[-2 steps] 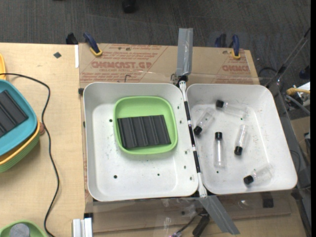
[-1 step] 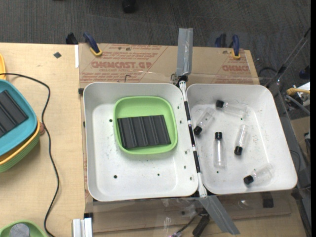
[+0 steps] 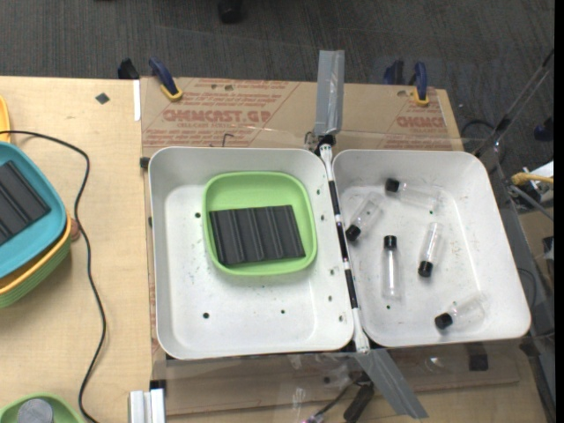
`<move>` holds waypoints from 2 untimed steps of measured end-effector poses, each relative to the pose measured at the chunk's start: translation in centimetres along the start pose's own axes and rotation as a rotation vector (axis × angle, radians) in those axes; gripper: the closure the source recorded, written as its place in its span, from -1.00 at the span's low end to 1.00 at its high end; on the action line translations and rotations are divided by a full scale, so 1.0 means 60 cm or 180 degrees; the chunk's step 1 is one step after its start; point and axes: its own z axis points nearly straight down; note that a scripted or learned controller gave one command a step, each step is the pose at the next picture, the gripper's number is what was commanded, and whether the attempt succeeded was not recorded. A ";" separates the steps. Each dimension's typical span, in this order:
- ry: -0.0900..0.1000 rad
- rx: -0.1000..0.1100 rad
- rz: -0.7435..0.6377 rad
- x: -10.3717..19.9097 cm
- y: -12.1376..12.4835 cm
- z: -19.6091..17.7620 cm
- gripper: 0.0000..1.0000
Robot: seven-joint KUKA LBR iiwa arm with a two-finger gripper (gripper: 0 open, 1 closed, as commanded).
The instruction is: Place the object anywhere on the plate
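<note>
Five clear vials with black caps lie scattered on the floor of the right bin [image 3: 493, 236], all well apart from the plate: one near the back [image 3: 407, 191], three around the middle [image 3: 362, 216] [image 3: 389, 267] [image 3: 430, 243], one at the front [image 3: 462, 312]. The green plate [image 3: 257, 189] sits in the left bin [image 3: 176, 307], bearing a dark ribbed mat [image 3: 256, 234].

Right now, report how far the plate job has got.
Nothing looks done: the green plate in the left bin carries only its dark ribbed insert. Nothing is in hand. All five capped vials lie in the right bin; one needs moving over.
</note>
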 end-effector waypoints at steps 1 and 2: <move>0.0004 0.0000 0.0003 -0.028 -0.017 -0.001 -1.00; 0.0006 -0.0003 0.0000 -0.046 -0.009 -0.016 -1.00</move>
